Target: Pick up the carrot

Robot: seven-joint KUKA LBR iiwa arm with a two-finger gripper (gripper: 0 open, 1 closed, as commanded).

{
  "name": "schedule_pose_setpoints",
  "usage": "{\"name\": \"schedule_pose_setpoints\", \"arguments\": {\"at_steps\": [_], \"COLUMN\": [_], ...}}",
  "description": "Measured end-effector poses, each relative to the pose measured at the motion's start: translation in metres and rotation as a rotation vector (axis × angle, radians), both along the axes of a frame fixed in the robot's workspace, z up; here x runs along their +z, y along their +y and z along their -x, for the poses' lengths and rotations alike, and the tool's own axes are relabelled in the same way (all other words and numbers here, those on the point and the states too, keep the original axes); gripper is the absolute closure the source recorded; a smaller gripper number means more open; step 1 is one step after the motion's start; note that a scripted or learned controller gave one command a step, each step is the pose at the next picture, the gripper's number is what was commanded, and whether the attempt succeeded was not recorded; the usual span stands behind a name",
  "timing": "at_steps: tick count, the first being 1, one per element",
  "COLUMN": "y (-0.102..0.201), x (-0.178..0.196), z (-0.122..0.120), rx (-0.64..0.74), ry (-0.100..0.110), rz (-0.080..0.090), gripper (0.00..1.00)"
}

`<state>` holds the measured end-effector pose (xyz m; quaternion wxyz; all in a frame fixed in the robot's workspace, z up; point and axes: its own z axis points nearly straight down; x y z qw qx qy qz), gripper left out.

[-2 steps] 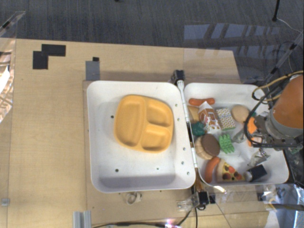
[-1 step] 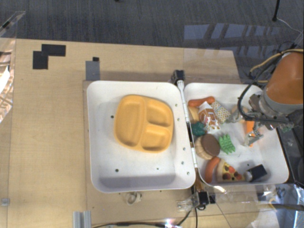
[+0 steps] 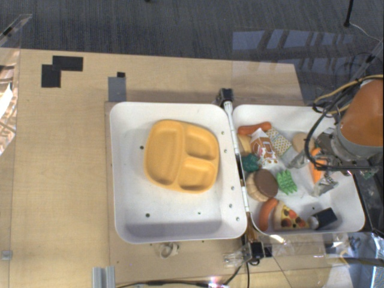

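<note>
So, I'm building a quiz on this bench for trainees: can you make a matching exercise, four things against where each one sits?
Things:
1. yellow divided tray
2. pizza slice
3. carrot
4. hot dog

Places:
A. near front edge of the right bin
B. right bin's back left corner
C. middle of the left bin
D. right side of the right bin, at the gripper

Pairs: 1-C, 2-A, 3-D, 4-B
</note>
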<state>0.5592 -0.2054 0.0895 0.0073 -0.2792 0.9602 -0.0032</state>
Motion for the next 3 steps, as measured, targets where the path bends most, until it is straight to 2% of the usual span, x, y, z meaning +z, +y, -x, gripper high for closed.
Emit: {"name": "schedule_pose_setpoints", "arguments": {"at_steps": [1, 2, 3], "y": [0.0, 0.001, 0.0], "x": [0.001, -0.001, 0.0], "z": [0.041, -0.038, 0.021], "rx": [-0.005, -0.213, -0.089], "ry": [-0.002, -0.001, 0.0], "rz": [0.0, -0.005, -0.001], "gripper": [0.0, 0.0, 0.0]}}
